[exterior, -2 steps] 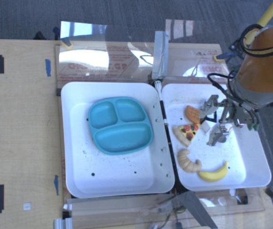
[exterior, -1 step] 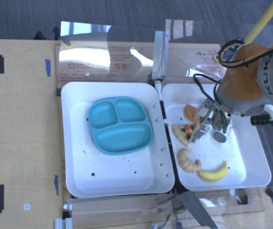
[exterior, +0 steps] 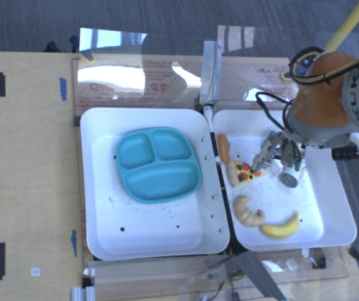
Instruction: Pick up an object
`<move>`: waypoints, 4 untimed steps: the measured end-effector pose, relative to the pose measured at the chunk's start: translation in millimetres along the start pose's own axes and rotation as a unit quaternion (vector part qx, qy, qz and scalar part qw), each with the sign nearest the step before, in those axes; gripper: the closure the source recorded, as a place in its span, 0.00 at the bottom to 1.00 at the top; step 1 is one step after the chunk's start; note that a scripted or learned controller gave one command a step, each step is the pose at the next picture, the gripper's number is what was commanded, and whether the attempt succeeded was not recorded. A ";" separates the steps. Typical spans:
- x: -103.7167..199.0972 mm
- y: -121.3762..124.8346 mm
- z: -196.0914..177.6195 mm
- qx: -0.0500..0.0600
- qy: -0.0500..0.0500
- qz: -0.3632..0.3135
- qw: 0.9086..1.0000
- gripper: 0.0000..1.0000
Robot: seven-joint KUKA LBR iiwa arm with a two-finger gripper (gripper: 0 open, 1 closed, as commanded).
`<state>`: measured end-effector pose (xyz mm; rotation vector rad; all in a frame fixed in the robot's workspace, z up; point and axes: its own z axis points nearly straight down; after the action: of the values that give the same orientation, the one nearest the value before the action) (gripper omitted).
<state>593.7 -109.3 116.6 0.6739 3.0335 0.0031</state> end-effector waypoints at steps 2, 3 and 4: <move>139.2 125.7 -98.0 0.004 0.016 0.149 0.989 1.00; 182.1 185.1 -156.5 0.000 0.013 -0.072 0.997 1.00; 166.4 253.8 -101.0 -0.004 0.014 -0.376 0.927 1.00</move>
<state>547.1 191.7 214.5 -0.5194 3.0918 0.0047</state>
